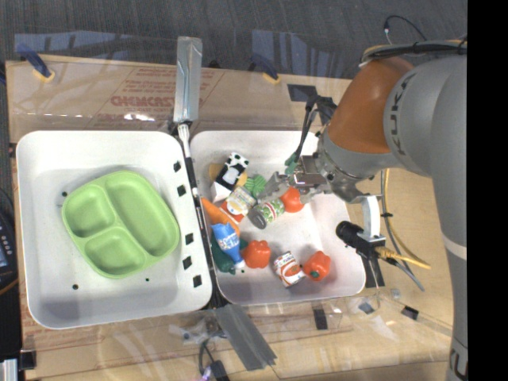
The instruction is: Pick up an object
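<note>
My gripper [290,184] hangs over the middle of the right bin [341,288], reaching in from the right. Just below it in the view lie a red round toy [293,202] and a small can with a green and red label [270,211]; whether it touches either is unclear. A black-and-white cow figure [232,167], a green piece [255,185] and a white cup [238,202] lie to its left. Nearer the front are an orange carrot [213,209], a blue bottle [225,240], an orange-red pepper [256,254], a second small can [287,267] and a red pepper [317,266].
The left bin [32,292] holds a light green divided plate [119,222]. A ridge with black clips [190,205] separates the two bins. The grey arm with its orange band [369,109] stretches over the right bin's far right corner.
</note>
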### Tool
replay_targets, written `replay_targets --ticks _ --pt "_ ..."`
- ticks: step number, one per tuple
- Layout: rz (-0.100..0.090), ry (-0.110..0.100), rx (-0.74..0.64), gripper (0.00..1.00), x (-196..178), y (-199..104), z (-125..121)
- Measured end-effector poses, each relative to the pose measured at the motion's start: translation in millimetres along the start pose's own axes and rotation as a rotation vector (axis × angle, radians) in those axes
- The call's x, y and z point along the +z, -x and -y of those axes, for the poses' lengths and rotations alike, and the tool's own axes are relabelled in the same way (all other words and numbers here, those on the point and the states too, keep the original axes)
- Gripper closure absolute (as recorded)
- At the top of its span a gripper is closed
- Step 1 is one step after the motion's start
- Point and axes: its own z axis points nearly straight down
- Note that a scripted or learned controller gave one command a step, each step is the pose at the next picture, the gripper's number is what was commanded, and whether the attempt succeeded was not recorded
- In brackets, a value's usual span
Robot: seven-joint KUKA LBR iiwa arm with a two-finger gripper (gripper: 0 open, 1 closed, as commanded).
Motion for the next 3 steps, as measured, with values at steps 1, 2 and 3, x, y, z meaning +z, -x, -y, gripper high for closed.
replay_targets --ticks 1,2,3 --pt "-0.001 0.016 0.076 0.00 85.3 38.3 -39.7" --pt "-0.012 0.016 0.073 0.00 100.6 42.3 -54.9" --pt "-0.007 0.009 0.069 1.00 92.8 44.7 -53.6"
